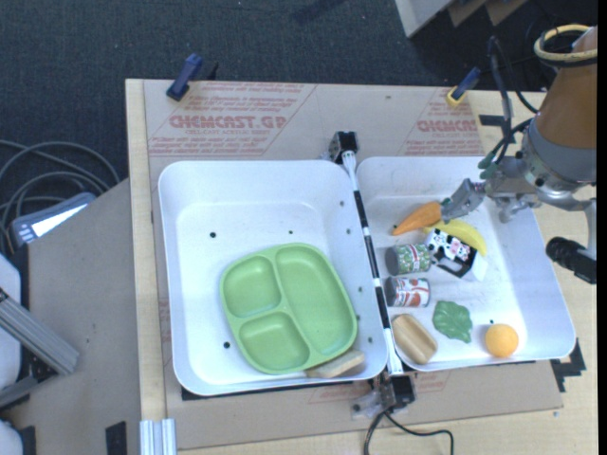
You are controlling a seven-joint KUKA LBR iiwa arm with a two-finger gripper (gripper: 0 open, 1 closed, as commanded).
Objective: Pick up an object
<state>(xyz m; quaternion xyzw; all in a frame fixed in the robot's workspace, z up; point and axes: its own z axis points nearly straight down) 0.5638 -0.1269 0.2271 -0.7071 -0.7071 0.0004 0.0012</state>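
Note:
The right bin holds several small objects. An orange carrot lies at the upper left, with a yellow banana and a black-and-white cow toy just below it. Two small cans lie by the divider. Along the near side are a bread roll, a green leafy piece and an orange fruit. My gripper hangs over the bin's upper middle, just right of the carrot's thick end and above the banana. Nothing shows in its grasp.
The left bin holds a green divided plate with a tan slice at its near edge. The arm comes in from the right over the right bin's far corner. Cables lie on the floor at the left.

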